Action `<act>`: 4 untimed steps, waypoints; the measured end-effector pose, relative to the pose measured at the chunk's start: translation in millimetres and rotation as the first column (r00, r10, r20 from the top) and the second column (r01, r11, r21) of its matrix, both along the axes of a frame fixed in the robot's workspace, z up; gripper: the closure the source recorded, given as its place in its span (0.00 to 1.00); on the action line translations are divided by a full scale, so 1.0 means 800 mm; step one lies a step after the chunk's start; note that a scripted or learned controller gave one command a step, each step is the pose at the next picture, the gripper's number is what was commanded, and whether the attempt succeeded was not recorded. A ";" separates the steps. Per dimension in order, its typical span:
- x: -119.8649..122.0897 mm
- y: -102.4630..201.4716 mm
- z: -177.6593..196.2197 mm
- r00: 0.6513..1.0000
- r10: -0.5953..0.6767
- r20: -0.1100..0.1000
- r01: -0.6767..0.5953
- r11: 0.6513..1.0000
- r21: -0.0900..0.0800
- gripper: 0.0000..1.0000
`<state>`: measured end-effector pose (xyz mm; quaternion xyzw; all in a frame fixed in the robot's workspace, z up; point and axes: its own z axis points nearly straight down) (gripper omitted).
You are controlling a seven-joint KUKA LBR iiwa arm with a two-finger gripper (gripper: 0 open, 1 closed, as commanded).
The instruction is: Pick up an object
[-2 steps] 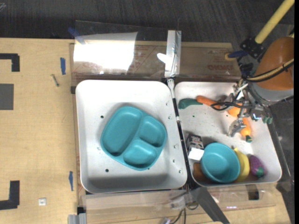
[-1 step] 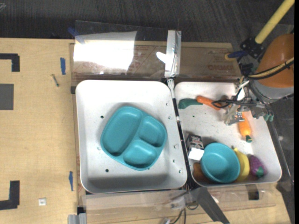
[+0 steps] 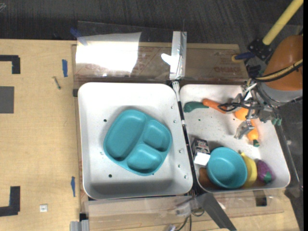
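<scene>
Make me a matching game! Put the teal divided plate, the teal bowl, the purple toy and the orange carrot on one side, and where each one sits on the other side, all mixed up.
Things:
1. teal divided plate
2. teal bowl
3. purple toy
4. orange carrot

Places:
A. right bin, far end, beside the gripper
B. middle of the left bin
C. right bin, near right corner
D. right bin, near end, left of the yellow thing

Pairs: 1-B, 2-D, 3-C, 4-A
</scene>
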<state>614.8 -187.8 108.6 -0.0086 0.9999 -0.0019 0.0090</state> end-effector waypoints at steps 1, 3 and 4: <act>0.001 0.009 -0.026 0.992 -0.127 -0.010 0.127 0.992 0.004 0.00; 0.006 0.010 -0.008 0.992 -0.125 0.003 0.125 0.992 0.003 0.00; -0.003 0.014 -0.026 0.973 -0.229 -0.011 0.229 0.973 0.005 0.00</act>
